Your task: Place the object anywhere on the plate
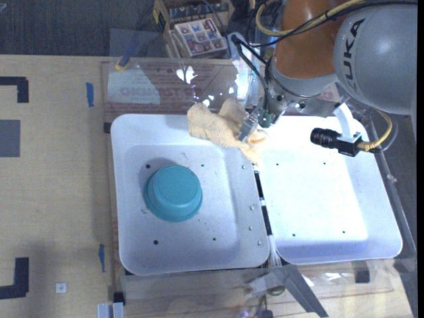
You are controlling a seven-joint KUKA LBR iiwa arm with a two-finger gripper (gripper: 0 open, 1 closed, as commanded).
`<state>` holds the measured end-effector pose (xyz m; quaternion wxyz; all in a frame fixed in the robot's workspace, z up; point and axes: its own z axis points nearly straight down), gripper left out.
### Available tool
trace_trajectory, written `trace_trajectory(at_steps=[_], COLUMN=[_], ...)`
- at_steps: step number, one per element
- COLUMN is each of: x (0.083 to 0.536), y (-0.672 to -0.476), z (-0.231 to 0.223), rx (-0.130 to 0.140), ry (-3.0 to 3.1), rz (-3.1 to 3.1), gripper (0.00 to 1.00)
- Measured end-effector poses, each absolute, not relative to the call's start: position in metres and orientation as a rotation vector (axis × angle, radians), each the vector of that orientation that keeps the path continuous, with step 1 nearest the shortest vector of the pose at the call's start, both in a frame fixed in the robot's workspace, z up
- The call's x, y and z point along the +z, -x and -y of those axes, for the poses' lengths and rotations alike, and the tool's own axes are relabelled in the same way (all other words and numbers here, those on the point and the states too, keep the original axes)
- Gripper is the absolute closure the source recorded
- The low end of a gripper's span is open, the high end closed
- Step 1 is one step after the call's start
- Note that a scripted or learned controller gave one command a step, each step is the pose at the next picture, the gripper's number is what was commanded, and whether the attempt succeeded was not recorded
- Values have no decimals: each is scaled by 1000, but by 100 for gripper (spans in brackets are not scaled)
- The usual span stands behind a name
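Gripper point(250, 128) touches cloth point(213, 126), beyond plate point(173, 192).

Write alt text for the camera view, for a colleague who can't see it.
The gripper grips a crumpled yellow cloth lifted over the far edge of the left bin, where a teal plate sits. The right bin lies beside it.

A pale wooden bench point(53, 197) is carrying two shallow white bins side by side. The left bin point(126, 244) is touching the right bin point(331, 244) along their inner rims. Black tape marks point(16, 88) are lying on the bench's left part, and short blue tape strips point(89, 95) are sitting near the left bin's outer edge.
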<state>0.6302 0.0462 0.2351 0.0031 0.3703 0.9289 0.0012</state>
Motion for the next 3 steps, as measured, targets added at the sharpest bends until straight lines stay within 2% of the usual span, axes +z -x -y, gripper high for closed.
trace_trajectory(at_steps=[2, 3], x=[227, 227], y=[-661, -661], z=[-116, -116], rx=[5, 6], ry=[-2, -2], rz=[-3132, -3131], gripper=[100, 0])
